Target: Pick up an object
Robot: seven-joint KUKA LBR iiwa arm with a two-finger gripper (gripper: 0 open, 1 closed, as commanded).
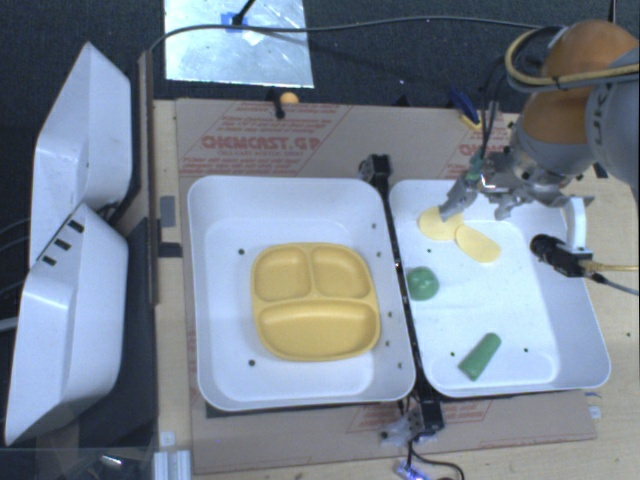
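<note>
The right bin point(560, 368) holds two pale yellow flat pieces, one point(435, 226) at its back left and one point(479, 244) just right of it. A round green ball point(422, 283) lies near the bin's left wall, and a green cylinder point(479, 355) lies toward the front. My gripper point(476, 210) hangs over the back of this bin, just above the two yellow pieces. Its fingers are spread open, one point(455, 202) slanting down left and one point(503, 207) to the right, with nothing between them.
A yellow divided plate point(315, 301) sits in the left bin point(215, 368). A black clamp point(376, 167) stands between the bins at the back. A black cabled part point(558, 253) overhangs the right bin's right side. White housings point(75, 258) stand far left, a foil sheet point(238, 26) behind.
</note>
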